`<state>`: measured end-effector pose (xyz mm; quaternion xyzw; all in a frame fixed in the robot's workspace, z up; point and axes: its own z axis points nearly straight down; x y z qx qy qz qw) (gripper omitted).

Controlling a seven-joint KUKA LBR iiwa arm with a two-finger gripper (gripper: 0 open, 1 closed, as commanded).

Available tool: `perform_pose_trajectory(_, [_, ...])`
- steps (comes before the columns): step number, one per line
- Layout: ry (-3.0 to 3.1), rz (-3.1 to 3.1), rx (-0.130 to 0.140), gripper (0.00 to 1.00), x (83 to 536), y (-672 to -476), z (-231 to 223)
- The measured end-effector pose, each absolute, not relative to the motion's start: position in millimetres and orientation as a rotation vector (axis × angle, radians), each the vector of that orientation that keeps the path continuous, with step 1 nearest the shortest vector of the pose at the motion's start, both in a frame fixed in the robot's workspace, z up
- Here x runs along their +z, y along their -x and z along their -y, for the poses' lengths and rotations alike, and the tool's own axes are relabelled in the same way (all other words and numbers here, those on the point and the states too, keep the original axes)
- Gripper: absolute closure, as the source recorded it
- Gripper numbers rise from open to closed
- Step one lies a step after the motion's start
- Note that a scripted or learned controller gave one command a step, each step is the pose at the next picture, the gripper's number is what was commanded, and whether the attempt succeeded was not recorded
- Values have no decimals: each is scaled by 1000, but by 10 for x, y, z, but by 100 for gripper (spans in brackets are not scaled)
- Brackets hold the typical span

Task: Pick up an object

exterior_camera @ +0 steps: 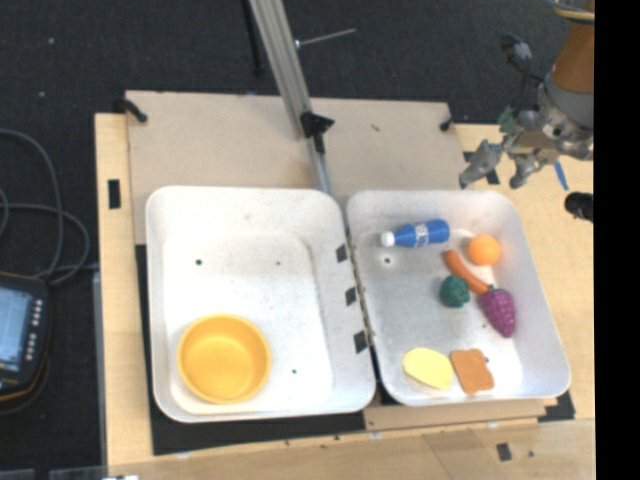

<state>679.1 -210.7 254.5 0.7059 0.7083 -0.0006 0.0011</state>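
Hovering beyond right bin, claw seemingly open, gripping nothing; blue bottle nearest.

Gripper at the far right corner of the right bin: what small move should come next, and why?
Probably a short move inward and down toward the blue bottle. The gripper sits above the right bin's far rim with nothing between its open fingers, and the bottle lies nearest, fairly apart from the other items.
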Motion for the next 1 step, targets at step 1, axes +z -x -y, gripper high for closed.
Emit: perform_pose_trajectory(1, [-2215,-2225,-3,0,2546,-6790,2109])
